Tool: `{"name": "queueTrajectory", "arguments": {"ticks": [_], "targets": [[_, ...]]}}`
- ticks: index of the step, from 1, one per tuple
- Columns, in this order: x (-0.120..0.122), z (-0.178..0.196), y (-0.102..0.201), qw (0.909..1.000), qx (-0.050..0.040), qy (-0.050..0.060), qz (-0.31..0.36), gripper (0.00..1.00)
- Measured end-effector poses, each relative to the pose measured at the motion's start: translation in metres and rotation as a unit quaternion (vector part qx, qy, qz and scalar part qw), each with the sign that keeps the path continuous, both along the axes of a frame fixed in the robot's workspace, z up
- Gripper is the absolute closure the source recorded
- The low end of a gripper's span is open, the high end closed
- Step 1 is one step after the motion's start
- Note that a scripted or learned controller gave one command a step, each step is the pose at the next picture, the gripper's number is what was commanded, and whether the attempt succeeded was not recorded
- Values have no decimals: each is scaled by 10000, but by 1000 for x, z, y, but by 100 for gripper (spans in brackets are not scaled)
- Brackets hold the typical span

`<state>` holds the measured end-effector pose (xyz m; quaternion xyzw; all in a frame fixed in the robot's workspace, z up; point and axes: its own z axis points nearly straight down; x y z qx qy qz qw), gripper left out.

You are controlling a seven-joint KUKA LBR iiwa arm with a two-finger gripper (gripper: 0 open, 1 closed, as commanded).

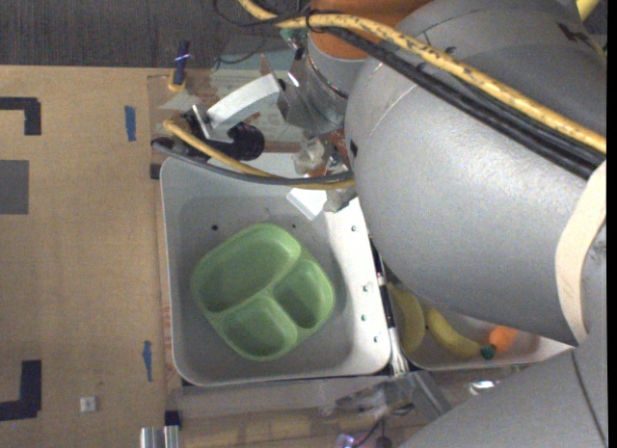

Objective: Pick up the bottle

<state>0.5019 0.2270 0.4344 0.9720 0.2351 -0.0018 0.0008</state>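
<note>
The grey arm (482,167) covers most of the right bin (453,361), so the bottle is hidden, probably beneath it, and a blind descent there could land on the banana (453,335) instead. In the left bin (359,273) lies a green divided tray (262,289). The gripper (313,159) hangs over that bin's far edge, and I cannot tell whether it is released or clenched, so it could clip the rim or close on nothing.
</note>
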Motion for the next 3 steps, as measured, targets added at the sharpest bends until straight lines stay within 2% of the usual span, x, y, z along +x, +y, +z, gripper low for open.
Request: {"name": "queueTrajectory", "arguments": {"ticks": [1, 2, 3], "targets": [[5, -80, -1, 9994, 4, 11, -358, 100], [35, -46, -3, 9935, 6, -23, -1141, 100], [-14, -102, -47, 9986, 4, 12, -525, 100]]}}
